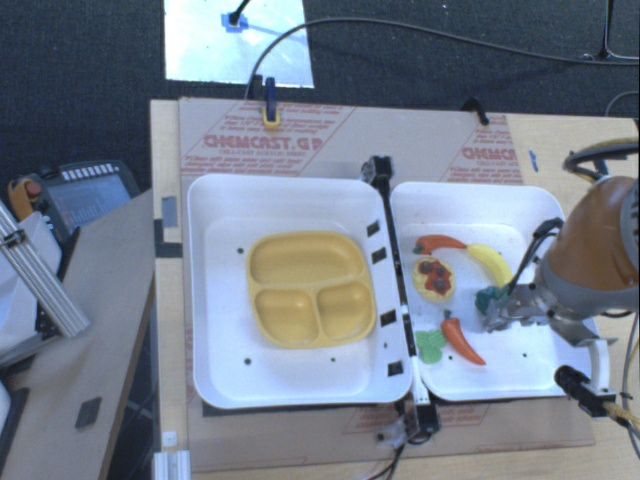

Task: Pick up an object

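The bench (330,123) carries two white bins. The left bin (215,268), well away from the gripper, holds a yellow divided tray (305,288). The right bin (520,203) lies under the arm (600,248), which reaches in with the gripper (500,311) low over the bin floor.

Whether the fingers are spread or closed cannot be told; they blur into a dark green object (490,297) right at the tips, and nothing can be seen clamped between them.

The toys lie close by. Just beyond the gripper sits a yellow banana (490,263); further out on that side, a red-orange pepper (440,243). Toward the divider lies a pizza slice (435,278). Just below the tips lies an orange carrot (463,340), with a green leafy piece (430,345) past it.

The green object at the tips looks the likely target. A clean pick would centre the fingers across its narrow side, settle fully down before closing, and lift straight up, clear of banana and carrot.
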Available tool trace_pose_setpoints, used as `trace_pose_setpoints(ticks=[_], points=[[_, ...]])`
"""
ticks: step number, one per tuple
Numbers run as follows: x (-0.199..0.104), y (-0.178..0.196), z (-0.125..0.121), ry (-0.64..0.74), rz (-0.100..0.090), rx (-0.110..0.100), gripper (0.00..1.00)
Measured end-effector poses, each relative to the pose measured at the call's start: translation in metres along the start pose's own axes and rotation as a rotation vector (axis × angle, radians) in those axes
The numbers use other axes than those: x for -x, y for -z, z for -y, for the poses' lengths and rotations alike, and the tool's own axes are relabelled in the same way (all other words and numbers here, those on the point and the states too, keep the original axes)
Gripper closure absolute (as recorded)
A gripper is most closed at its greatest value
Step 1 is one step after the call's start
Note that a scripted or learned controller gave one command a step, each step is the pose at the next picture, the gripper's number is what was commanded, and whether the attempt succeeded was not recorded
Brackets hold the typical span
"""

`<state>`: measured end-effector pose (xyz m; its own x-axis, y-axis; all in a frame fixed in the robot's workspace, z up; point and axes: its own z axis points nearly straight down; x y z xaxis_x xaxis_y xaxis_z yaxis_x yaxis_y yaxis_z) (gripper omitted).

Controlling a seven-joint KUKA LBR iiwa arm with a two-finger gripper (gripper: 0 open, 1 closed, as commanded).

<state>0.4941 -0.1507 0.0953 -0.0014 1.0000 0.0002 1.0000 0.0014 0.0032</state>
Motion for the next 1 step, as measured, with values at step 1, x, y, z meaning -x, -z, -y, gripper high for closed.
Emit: trace_pose_setpoints(ticks=[1], points=[[-0.0005, 0.0457, 0.0050, 0.002, 0.002, 0.002, 1.00]])
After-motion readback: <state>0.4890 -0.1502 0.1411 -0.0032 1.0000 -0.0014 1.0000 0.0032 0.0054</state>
